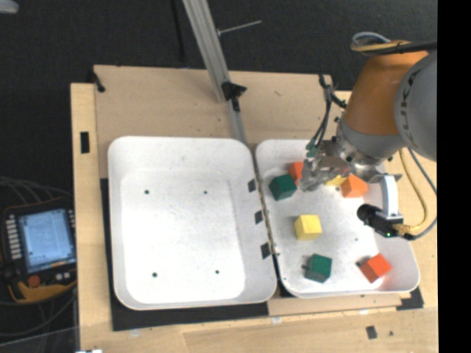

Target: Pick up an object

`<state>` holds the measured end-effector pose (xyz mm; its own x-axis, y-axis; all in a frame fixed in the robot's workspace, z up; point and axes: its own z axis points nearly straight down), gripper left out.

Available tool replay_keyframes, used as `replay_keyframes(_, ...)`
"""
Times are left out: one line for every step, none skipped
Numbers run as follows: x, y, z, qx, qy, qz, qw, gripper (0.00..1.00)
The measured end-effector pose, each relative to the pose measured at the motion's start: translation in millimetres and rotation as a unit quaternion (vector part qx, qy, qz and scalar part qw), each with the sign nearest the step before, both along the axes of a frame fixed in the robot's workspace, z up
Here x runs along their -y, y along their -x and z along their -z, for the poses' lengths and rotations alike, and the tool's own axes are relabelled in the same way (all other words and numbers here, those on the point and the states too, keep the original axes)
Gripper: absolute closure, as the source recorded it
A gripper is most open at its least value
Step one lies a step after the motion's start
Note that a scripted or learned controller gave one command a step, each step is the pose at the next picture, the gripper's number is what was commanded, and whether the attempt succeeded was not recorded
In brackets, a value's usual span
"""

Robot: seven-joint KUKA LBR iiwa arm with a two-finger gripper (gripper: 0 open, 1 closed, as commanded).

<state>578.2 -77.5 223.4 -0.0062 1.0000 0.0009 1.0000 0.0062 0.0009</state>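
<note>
The gripper [315, 173] is lowered into the right white plastic bin [401, 271], beside a green cube [282, 187]; finger state cannot be told

No readable text here.
You'll see the pendant [40, 241] screen lit, but its writing is too small.

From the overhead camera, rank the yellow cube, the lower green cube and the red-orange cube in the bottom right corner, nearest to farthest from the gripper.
Measured from the gripper in the right bin:
1. Yellow cube, just below it, mid-bin.
2. Lower green cube, farther down, near the bin's front edge.
3. Red-orange cube, front right corner, farthest.
</note>
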Motion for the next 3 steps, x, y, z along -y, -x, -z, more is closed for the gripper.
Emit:
replay_keyframes(-60.4,-8.2,-10.4,0.001,-0.0006,-0.001,1.0000,1.00)
replay_keyframes(-122.6,-10.4,-7.2,0.000,-0.0004,-0.001,1.0000,1.00)
replay_keyframes(-175.7,-6.9,-14.7,0.000,-0.0006,-0.001,1.0000,1.00)
